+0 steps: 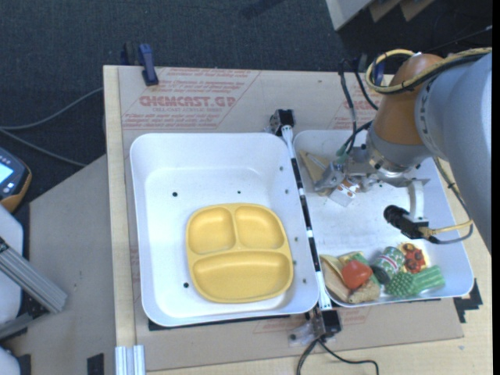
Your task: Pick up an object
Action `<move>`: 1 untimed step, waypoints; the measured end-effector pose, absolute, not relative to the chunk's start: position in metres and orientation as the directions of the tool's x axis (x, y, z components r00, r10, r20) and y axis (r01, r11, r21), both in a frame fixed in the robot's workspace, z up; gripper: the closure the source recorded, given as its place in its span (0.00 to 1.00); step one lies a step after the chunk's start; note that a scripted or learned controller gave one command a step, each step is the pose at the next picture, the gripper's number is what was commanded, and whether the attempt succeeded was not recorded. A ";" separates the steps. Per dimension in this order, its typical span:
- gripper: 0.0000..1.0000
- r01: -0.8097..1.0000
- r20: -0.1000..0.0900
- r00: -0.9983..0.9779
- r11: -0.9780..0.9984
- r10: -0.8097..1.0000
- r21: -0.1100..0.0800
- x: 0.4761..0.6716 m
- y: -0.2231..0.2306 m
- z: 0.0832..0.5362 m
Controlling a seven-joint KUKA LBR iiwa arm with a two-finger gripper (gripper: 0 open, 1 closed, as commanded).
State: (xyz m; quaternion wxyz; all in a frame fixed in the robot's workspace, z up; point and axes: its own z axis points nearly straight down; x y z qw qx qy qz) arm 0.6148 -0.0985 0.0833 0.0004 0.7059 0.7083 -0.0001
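Whether the gripper (344, 184) is closed cannot be told; it hangs low in the right bin (457, 233), upper centre-right of frame. The toy food pile (383, 272) lies at lower right, so a clean grasp likely needs the arm moved there first.

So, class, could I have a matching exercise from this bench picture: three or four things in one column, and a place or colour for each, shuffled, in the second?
Things:
1. divided plate
2. toy tomato
3. claw
4. blue clamp

Descriptions:
A. red, near corner of the right bin
B. on the board's far edge
C. yellow, in the left bin
D. far end of the right bin

Pairs: 1-C, 2-A, 3-D, 4-B
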 end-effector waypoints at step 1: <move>1.00 1.000 -0.003 0.001 -0.001 1.000 0.003 0.615 -0.102 0.098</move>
